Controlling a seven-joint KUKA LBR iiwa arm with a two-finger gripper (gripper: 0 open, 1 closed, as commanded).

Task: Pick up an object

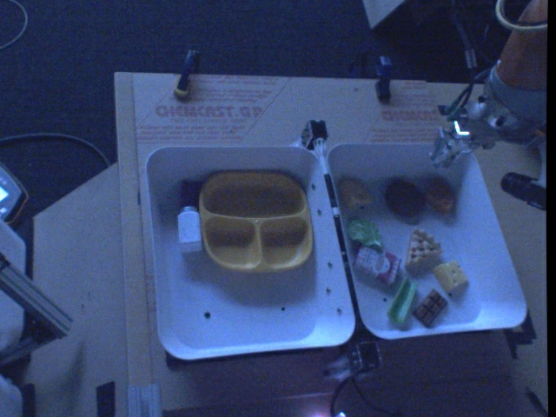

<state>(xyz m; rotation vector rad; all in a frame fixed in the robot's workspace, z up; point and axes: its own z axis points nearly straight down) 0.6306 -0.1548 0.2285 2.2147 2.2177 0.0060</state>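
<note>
End effector [447, 150] hovers over the right bin's [499, 259] far corner; grip state, can't tell. Approach step, I'd say — next, descend onto the brown cookie [440, 195].

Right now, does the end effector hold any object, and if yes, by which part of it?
Nothing can be seen held. The end effector is above the far rim of the right bin, apart from the toy foods, and the dim picture shows no object between its tips.

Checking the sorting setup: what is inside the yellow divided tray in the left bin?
The yellow three-compartment plastic tray shows nothing in its compartments. A small white bottle stands beside its left edge. Whatever lies beneath the tray is covered.
</note>
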